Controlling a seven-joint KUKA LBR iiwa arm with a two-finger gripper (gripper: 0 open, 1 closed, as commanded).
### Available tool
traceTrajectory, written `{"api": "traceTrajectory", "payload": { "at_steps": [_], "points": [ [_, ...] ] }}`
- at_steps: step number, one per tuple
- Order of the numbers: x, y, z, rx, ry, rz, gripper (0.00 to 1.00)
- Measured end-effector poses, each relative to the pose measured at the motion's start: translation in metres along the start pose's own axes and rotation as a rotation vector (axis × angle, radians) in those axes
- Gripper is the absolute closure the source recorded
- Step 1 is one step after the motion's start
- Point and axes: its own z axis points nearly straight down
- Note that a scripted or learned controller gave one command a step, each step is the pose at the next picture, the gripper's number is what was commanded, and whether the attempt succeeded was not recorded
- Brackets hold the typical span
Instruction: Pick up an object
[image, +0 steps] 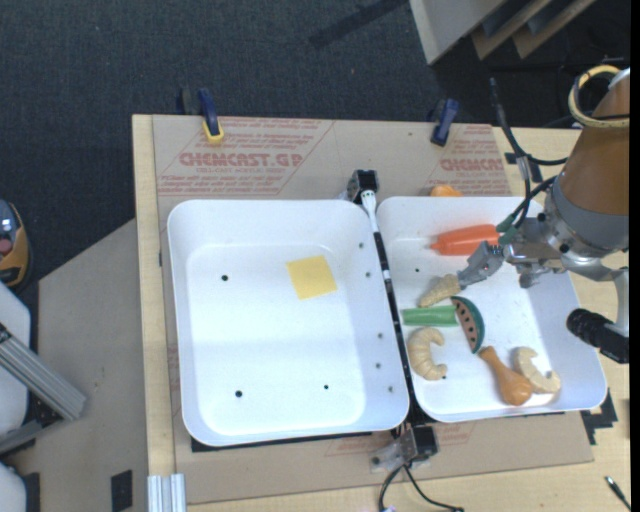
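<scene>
Two white bins are sitting side by side on the surface: the left bin (200, 330) is holding one yellow square (311, 277), while the right bin (560, 385) is holding one orange carrot (463, 240), one green slice (468, 322), one green stick (428, 315), one croissant (428, 354), one drumstick (503, 378) and two pale pieces. The gripper (478, 268) is hovering in the right bin just below the carrot; I cannot tell how the jaws are standing.

1. Brown board (260, 150) under the bins: red print "CHEMCAST G.P", well left of the gripper (478, 268).
2. Second red print nearer the gripper, partly hidden, unreadable.
</scene>
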Motion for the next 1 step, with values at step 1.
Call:
{"api": "traceTrajectory", "payload": {
  "at_steps": [1],
  "points": [
    [-0.0509, -0.0078, 0.1305, 0.008, 0.001, 0.006, 0.0]
  ]
}}
